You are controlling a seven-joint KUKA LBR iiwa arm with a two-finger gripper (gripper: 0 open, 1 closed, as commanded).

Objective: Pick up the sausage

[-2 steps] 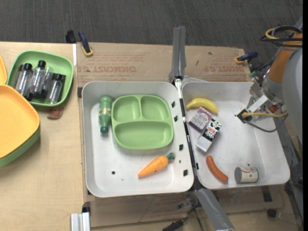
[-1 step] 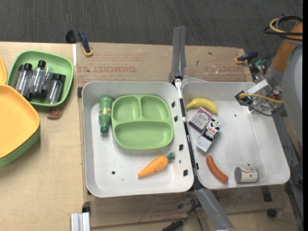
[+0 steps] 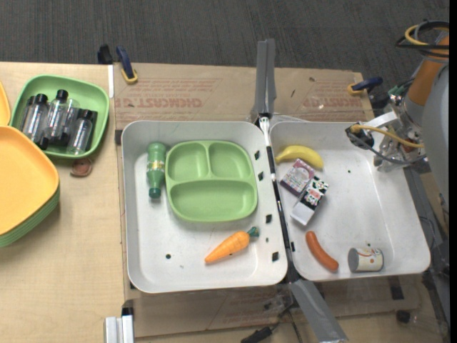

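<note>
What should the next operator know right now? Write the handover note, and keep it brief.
End effector: above the far right edge of the right bin, nothing seen in it; open or shut cannot be told from this view.
Sausage: lying on the floor of the right bin near its front edge, between the small carton and the tipped cup, touching neither.
Also in that bin: banana.
Done: nothing yet; the sausage is untouched.
Left: bring the arm down toward the near edge of the bin, grasp the sausage, lift it.
</note>
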